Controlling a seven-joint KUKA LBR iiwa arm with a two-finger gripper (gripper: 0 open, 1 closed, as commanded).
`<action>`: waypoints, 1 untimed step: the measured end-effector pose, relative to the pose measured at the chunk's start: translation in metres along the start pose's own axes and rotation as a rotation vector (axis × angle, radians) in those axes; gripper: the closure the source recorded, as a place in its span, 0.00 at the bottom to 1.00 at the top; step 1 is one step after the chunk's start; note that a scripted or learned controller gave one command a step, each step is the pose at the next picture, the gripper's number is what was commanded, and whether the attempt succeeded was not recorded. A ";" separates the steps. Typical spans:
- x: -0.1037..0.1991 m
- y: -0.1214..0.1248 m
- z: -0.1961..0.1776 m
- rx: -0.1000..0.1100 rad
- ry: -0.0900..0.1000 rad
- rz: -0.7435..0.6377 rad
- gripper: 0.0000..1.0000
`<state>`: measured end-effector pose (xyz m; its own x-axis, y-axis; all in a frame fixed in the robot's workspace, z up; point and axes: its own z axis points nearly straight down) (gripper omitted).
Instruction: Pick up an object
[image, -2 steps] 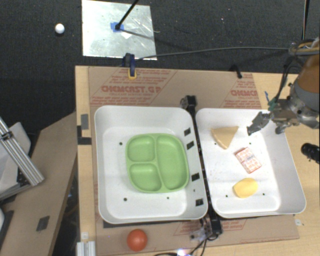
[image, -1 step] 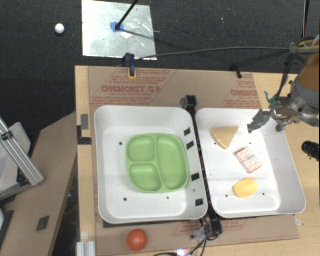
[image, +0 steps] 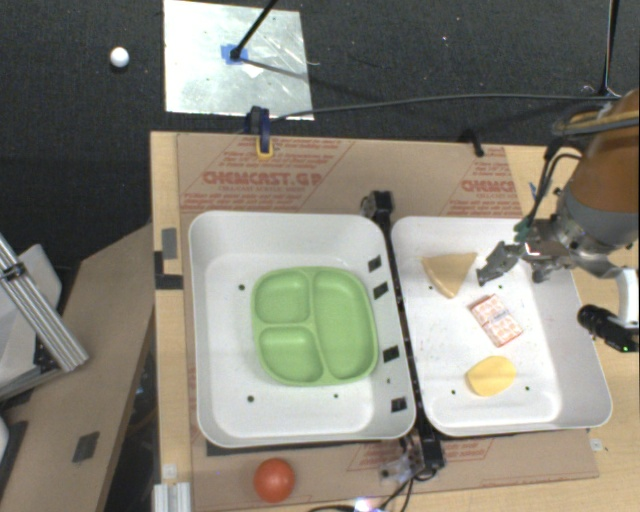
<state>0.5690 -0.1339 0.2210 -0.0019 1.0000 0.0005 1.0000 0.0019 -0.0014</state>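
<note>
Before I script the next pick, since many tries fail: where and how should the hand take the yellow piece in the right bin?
Grip the yellow piece across its narrower front-to-back span, coming straight down from above. It lies flat and alone on the right bin floor, apart from the pink-checked packet, so the fingers probably have room on both sides. The hand hovers near the tan wedge.

Black floor (image: 80, 150); foil sheet (image: 235, 60); cardboard-covered bench (image: 330, 170).

Smooth matt green plastic tray (image: 315, 325) — glossy white plastic bins (image: 290, 235) — crinkled shiny foil sheet (image: 200, 70).
</note>
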 end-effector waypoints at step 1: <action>0.009 -0.005 0.051 0.001 0.000 0.001 0.00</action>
<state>0.5643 -0.1245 0.1705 -0.0007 1.0000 0.0009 1.0000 0.0007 -0.0022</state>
